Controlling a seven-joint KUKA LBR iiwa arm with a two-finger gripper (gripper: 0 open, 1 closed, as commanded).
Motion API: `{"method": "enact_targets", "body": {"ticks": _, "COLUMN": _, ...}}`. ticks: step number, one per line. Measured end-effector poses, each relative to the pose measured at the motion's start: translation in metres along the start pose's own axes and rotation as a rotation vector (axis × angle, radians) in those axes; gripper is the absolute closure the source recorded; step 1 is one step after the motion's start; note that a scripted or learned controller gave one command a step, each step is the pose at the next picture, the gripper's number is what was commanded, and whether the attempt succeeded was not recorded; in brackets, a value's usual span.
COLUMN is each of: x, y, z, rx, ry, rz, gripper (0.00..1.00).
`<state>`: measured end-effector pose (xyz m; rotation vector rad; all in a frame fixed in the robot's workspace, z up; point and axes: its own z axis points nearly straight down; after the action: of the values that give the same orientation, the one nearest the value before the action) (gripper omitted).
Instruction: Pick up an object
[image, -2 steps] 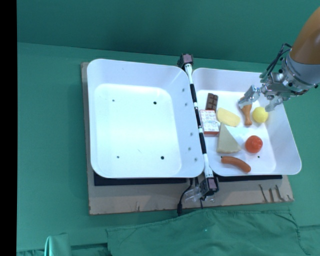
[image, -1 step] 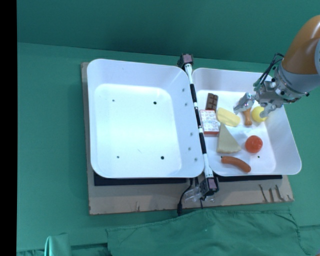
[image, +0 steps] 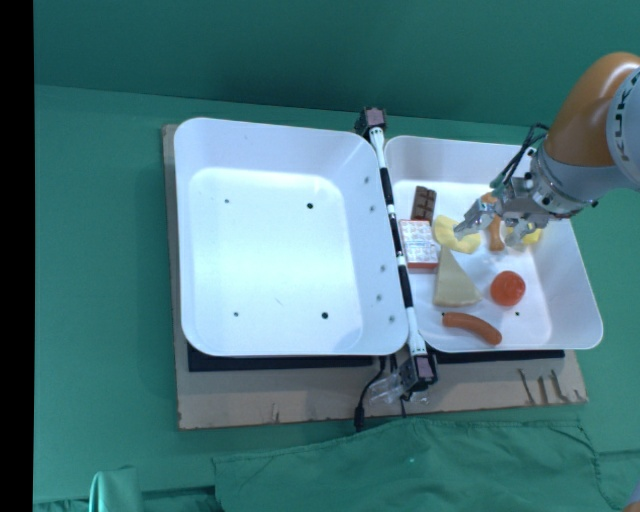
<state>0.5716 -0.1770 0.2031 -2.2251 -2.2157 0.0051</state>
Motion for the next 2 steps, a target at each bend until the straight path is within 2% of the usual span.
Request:
{"method": "enact_targets", "body": {"ticks": 1, "x": -0.001, "y": 0.003, "z": 0.018, "rx": -0.011, "ry": 0.000, "rz": -0.001, "gripper": 0.00}}
{"method": "enact_targets", "body": {"ticks": 2, "x": -0.004, "y": 0.006, "z": 0.002, "rx": -0.027, "ry": -0.007, "rz": 0.003, "gripper": 1.00}}
